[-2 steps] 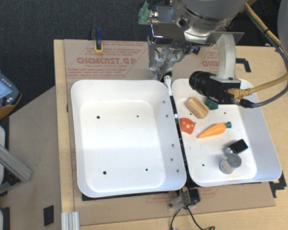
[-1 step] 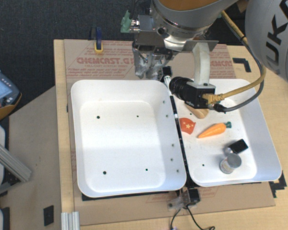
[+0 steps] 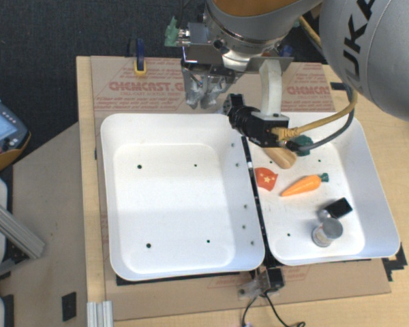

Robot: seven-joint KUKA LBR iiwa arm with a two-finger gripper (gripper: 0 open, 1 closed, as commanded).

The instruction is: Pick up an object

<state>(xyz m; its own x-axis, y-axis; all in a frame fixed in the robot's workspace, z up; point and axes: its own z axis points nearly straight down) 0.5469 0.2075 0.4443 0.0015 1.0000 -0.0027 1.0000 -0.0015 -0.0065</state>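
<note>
While the arm hangs high: tool [image 3: 206,90] above the bins' far edge — grip state unreadable
Targets: toy carrot [image 3: 303,185], red piece [image 3: 266,178] — loose in right bin [image 3: 375,182], reachable

Blue clamp [image 3: 140,54] grips cardboard [image 3: 123,84] (far edge).

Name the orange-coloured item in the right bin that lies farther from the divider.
The toy carrot, long and green-tipped; the small red-orange wedge sits right beside the divider.
</note>
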